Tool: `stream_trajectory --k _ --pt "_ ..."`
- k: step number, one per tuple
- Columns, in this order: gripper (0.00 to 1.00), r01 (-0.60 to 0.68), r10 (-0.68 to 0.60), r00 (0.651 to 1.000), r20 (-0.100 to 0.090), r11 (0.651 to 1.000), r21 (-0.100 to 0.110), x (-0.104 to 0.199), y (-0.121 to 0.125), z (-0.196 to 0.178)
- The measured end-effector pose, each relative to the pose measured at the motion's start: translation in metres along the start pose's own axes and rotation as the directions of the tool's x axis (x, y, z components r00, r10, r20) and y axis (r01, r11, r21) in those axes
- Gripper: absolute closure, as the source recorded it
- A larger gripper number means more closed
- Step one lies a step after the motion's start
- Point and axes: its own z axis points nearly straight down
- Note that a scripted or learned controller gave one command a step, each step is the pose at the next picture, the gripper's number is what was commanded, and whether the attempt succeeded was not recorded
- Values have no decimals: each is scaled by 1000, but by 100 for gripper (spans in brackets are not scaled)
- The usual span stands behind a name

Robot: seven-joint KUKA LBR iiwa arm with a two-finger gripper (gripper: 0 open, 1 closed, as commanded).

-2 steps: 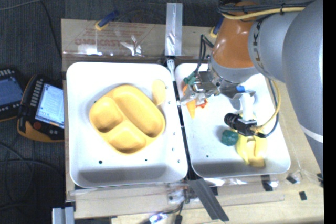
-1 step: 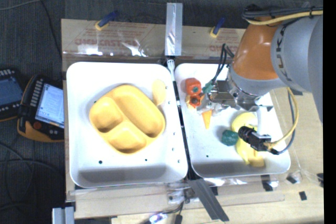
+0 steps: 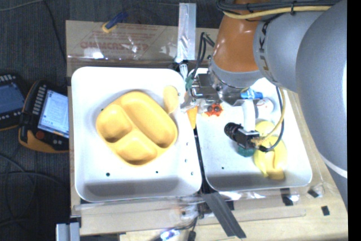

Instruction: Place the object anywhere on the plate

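A yellow plate [image 3: 137,127] with three compartments lies in the left bin [image 3: 84,178]. My gripper [image 3: 190,100] hangs over the wall between the two bins, just right of the plate's upper right rim. A pale cream piece [image 3: 169,97] stands at that rim, right beside the gripper. Just below the gripper, a small orange wedge [image 3: 192,116] sits over the dividing wall. Whether either piece is held is not visible.
The right bin [image 3: 225,175] holds a yellow banana-like toy [image 3: 269,162], a teal piece [image 3: 245,150], a small red-orange piece [image 3: 212,110] and a white and blue item [image 3: 255,96]. A handheld pendant [image 3: 48,115] lies left of the bench.
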Motion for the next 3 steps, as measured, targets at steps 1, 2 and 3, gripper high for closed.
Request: stream_trajectory --k 1,2,3 --pt "100 -33 33 999 2 999 1 28 -12 36" --pt "100 -33 33 999 1 999 5 28 -12 28" --pt "0 -34 34 999 1 999 5 28 -12 28"
